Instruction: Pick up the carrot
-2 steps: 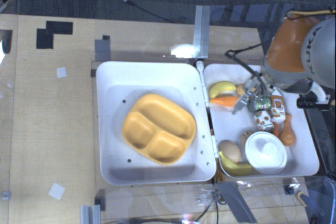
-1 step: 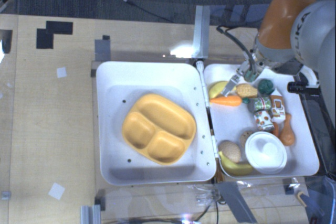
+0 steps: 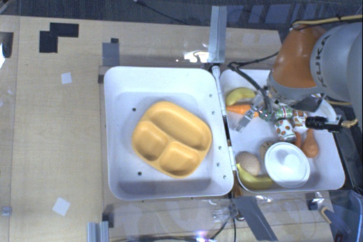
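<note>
Bananas come first for us: one banana (image 3: 253, 181) lies at the near edge of the right bin (image 3: 334, 178), touching a white bowl (image 3: 287, 164). A brown round thing (image 3: 248, 162) sits just beside the bowl, on its left. On the bowl's right we see an orange-brown pear shape (image 3: 309, 143).

The left bin (image 3: 122, 139) holds a yellow tray (image 3: 171, 138) with three dips in it. Both bins sit on the tan desk (image 3: 51, 139).

Farther back in the right bin, the carrot (image 3: 241, 110) lies near the bin's left wall, with a second banana (image 3: 239, 96) just behind it. Our claw (image 3: 253, 114) hangs right at the carrot's right end. We cannot tell how wide it is or whether it has hold of the carrot. A small can (image 3: 283, 116) lies just beside the claw. The grey and orange arm (image 3: 317, 62) comes in above them.
</note>
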Robot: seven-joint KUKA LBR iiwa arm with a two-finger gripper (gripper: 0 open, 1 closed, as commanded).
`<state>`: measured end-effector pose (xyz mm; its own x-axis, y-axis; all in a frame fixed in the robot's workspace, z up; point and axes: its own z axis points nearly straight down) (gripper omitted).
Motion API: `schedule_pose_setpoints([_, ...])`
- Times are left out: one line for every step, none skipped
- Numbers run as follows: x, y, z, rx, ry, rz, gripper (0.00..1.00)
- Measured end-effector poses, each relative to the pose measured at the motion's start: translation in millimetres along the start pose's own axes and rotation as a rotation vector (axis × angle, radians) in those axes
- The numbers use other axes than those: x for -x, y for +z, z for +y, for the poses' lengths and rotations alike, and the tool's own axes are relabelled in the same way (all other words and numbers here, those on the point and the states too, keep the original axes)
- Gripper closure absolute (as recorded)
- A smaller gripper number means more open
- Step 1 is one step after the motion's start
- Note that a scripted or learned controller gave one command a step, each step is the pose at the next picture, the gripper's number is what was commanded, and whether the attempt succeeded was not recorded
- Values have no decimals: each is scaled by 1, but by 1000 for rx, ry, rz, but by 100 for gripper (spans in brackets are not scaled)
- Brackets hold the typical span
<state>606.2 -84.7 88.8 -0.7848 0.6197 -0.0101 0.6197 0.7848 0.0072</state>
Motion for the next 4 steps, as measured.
schedule_pose_setpoints([11,-99,53,-2,616,1,0])
schedule_pose_setpoints([-43,-97,21,-7,654,5,0])
schedule_pose_setpoints([14,-97,24,-6,750,3,0])
schedule_pose_setpoints([6,1,-11,-1,632,-1,0])
